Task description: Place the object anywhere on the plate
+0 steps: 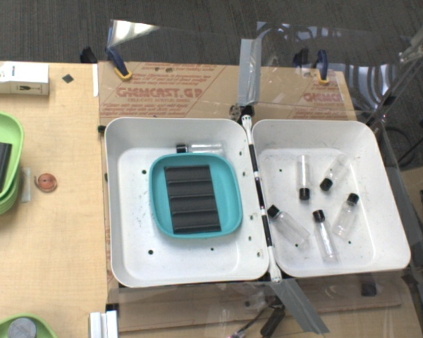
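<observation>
1. Clear vial (197,148) with a black cap lies on its side in the left bin (127,259), just beside the far edge of the teal plate (229,196); not on the plate.
2. The plate sits mid-bin and carries a black ribbed block (191,197).
3. Five more black-capped vials (323,232) lie scattered in the right bin (381,252), apart from one another.
4. The bins touch along their shared edge.
5. Tool: open or closed, cannot tell.
6. A green tray (3,129) rests on the wooden counter (56,259), well left of the bins.
</observation>
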Tool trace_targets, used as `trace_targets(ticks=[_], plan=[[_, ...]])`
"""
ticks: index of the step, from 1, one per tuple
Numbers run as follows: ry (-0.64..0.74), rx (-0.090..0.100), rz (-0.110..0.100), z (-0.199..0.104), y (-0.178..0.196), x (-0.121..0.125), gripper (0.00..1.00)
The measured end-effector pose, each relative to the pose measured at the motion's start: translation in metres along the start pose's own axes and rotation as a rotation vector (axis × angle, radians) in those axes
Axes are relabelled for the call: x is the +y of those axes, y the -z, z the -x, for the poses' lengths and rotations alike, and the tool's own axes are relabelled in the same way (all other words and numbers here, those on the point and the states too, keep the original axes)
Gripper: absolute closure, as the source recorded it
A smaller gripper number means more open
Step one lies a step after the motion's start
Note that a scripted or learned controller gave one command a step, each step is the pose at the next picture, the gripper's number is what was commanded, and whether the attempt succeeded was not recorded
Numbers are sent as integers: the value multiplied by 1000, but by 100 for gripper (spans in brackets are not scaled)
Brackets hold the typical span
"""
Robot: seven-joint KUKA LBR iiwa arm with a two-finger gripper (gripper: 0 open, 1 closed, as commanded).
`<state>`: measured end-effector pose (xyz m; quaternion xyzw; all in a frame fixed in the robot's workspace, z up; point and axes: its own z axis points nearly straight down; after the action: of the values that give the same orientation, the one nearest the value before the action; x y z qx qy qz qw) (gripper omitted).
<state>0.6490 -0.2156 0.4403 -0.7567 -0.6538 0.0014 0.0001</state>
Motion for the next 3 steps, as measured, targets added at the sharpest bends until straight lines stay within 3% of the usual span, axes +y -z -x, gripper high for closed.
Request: trace_targets(ticks=[3], plan=[[0, 0, 0, 0, 0, 0, 0]])
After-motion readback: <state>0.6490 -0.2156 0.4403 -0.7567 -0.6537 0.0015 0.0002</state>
